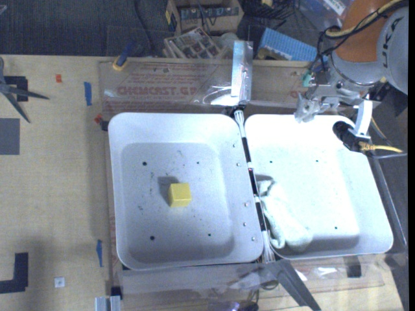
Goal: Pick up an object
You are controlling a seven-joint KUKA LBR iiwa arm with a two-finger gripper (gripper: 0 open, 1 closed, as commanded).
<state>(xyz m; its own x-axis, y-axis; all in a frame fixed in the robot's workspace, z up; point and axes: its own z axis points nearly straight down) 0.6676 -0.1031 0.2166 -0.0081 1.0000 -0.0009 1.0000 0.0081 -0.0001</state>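
Yellow is what catches the eye first: a small yellow cube-shaped block (180, 194) sits on the floor of the left shallow white plastic bin (130, 131), a little left of the bin's middle and nearer its near half, well clear of all four walls. It casts a short shadow to its far left side and nothing touches it.

The grey arm with its orange band (373, 8) comes in from the far right corner. Its gripper (310, 111) hangs over the far left corner of the right shallow white plastic bin (382, 232), just beside the far rim, well apart from the block. From where I stand the metal parts at its tip blur together, so I cannot tell how the fingers are set, and I see nothing between them.

In the right bin a crumpled white cloth-like thing (282, 222) lies against the near left side, close to the divide between the two bins. A yellow cable (382, 149) trails off the wrist over the right bin's far right rim. The pale wooden worktop (52, 193) stretches away to the left.
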